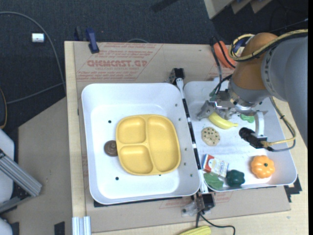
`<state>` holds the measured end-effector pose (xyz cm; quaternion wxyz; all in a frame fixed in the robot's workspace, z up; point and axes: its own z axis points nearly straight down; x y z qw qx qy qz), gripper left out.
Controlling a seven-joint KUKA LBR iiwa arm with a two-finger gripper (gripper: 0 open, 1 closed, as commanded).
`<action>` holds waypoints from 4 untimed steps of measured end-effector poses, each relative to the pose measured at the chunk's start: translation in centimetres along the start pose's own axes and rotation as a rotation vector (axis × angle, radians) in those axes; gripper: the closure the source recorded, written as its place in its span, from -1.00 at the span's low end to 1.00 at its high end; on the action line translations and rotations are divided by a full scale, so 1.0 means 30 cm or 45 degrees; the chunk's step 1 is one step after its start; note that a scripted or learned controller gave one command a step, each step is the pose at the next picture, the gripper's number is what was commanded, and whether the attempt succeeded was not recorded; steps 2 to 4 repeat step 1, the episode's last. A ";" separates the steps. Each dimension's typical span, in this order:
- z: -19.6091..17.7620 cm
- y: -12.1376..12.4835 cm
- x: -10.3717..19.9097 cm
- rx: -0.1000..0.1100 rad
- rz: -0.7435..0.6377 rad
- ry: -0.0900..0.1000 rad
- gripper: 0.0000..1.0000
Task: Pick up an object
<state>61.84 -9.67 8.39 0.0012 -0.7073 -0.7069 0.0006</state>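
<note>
A flat bench topped with tan cardboard printed in red lettering (117,62) carries two shallow white plastic bins side by side: a larger left bin (93,131) and a right bin (283,170). A blue clip (91,39) sits at its far edge.

Two white bins (142,94) sit side by side on one bench (122,62). The left bin holds one yellow tray (146,145) with three compartments, and one brown disc (110,148) touching the tray's left edge. The right bin (279,177) holds one banana (221,122), one cookie (211,136), one orange pumpkin (262,166), one small carton (215,165), one pale green piece (213,181) and one dark green piece (234,178) beside it, and one more green item (247,118), partly hidden under the arm. One arm (274,62) reaches in, carrying one gripper (230,109).
</note>
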 end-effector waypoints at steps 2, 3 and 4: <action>-0.036 0.004 0.001 -0.005 0.001 0.000 1.00; -0.036 0.004 0.001 -0.005 0.001 0.000 1.00; -0.036 0.004 0.001 -0.005 0.001 0.000 1.00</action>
